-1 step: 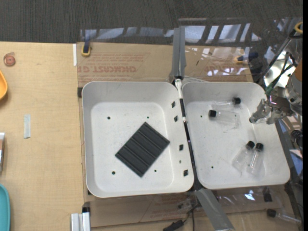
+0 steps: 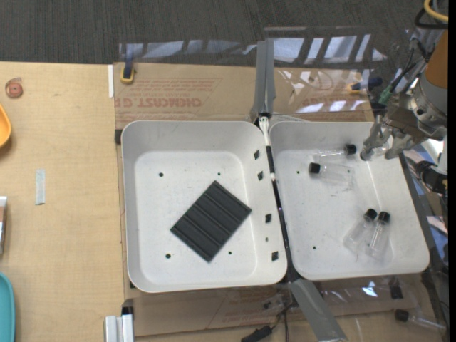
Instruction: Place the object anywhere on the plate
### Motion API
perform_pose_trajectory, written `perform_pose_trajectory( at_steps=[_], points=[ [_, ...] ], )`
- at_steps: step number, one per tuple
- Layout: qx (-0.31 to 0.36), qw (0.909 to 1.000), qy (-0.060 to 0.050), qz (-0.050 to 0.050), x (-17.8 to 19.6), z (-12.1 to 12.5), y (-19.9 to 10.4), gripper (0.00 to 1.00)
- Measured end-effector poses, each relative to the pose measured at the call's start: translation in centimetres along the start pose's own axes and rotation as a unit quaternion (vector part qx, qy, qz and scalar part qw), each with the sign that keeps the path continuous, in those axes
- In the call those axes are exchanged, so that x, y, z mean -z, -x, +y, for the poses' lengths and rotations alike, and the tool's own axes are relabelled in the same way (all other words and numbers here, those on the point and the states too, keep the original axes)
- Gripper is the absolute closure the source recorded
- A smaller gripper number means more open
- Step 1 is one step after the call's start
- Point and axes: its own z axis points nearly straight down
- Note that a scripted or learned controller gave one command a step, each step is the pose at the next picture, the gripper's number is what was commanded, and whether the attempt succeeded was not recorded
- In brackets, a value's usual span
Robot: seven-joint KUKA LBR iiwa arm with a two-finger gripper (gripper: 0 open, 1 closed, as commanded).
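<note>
A black ridged plate (image 2: 211, 220) lies flat and turned at an angle in the left bin (image 2: 142, 262). Several clear vials with black caps lie in the right bin (image 2: 299, 255). One vial (image 2: 329, 171) is near the middle top, another (image 2: 340, 152) lies just behind it, and a pair (image 2: 369, 235) rests at the lower right. My gripper (image 2: 378, 150) hovers over the right bin's far right corner, beside the rear vial's cap. Its fingers stand apart, open, with nothing between them.
Cardboard sheets lie under and behind the bins. A wooden table (image 2: 57, 191) spreads to the left, with an orange item (image 2: 3, 130) and a teal item (image 2: 6, 311) at its edge. Cables and arm hardware (image 2: 427, 84) crowd the right side.
</note>
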Motion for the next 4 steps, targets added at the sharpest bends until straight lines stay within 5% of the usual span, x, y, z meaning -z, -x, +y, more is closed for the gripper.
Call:
perform_pose_trajectory(
  at_steps=[1,2,3,4],
  points=[
    [0.307,0.9517,0.001,0.0,1.7,-3.6,-4.4,1.0],
    [0.411,0.9117,0.001,0.0,-0.3,-7.5,-12.3,1.0],
    [0.528,0.849,0.0,0.0,-2.5,-14.9,-14.8,1.0],
    [0.618,0.7865,0.002,-0.001,9.9,-12.5,-16.5,1.0]
  ],
)
